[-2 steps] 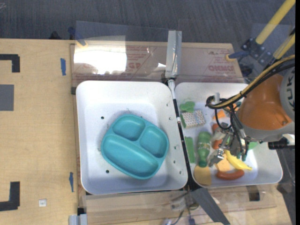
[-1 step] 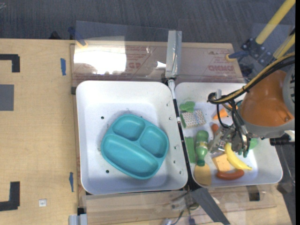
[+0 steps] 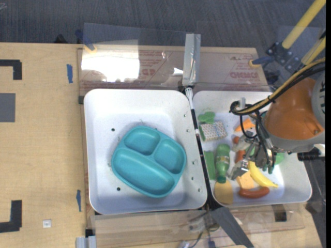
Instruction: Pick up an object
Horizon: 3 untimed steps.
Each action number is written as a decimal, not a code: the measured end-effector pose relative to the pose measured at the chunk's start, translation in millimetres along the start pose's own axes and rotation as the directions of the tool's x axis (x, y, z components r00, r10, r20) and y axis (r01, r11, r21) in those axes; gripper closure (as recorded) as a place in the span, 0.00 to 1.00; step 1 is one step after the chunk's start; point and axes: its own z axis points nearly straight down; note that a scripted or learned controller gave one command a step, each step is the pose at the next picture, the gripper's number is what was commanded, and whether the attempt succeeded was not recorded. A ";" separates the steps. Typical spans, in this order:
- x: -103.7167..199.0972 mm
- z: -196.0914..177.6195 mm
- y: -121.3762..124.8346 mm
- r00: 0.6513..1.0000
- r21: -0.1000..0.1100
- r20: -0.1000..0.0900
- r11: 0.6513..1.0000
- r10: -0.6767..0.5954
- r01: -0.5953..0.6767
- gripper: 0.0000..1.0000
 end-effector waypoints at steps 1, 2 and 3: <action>24.0 11.3 -21.4 0.995 0.001 -0.010 0.995 0.096 -0.096 0.00; 20.3 -1.3 -20.0 0.996 -0.001 0.001 0.996 0.094 -0.094 1.00; 21.0 -0.3 -20.1 0.996 0.000 -0.001 0.996 0.094 -0.094 0.00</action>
